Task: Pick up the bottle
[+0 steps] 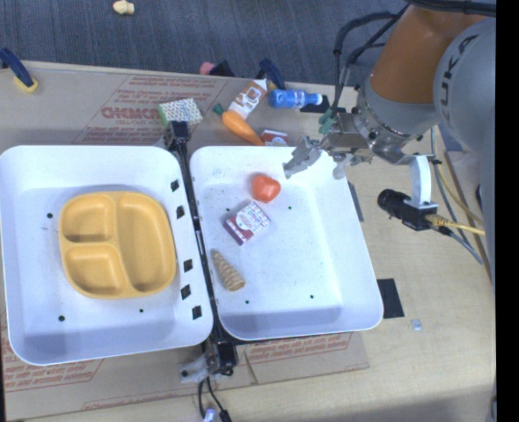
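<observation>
Two white bins side by side. Left bin (pixel 13 236): one yellow tray (pixel 117 243). Right bin (pixel 347 262): one tomato (pixel 265 187), one carton (pixel 247 221), one cone (pixel 227 271). Beyond bins on cardboard: one bottle (pixel 245 100), one carrot (pixel 240 127), one blue bottle (pixel 293 99). Gripper (pixel 317 158) over right bin's far edge, fingers apart, holding nothing.
</observation>
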You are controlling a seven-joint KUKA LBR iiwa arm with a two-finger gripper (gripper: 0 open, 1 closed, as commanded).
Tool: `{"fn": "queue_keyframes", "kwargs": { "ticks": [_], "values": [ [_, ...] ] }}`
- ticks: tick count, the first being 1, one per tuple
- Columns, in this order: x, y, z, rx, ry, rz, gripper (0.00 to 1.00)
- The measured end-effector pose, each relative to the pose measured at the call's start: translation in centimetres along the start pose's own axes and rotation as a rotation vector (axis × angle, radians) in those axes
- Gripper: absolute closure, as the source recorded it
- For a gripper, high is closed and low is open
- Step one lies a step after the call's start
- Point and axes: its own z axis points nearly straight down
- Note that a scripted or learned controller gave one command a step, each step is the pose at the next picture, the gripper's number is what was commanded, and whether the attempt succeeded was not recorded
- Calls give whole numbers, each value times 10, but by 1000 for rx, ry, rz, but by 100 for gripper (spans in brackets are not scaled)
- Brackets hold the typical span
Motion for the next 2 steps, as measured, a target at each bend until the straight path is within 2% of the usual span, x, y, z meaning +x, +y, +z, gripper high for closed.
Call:
{"fn": "queue_keyframes", "kwargs": {
  "ticks": [1,2],
  "values": [
    [1,0,-10,2,0,-5,100],
    [-44,-75,27,0,0,-141,100]
  ]
}}
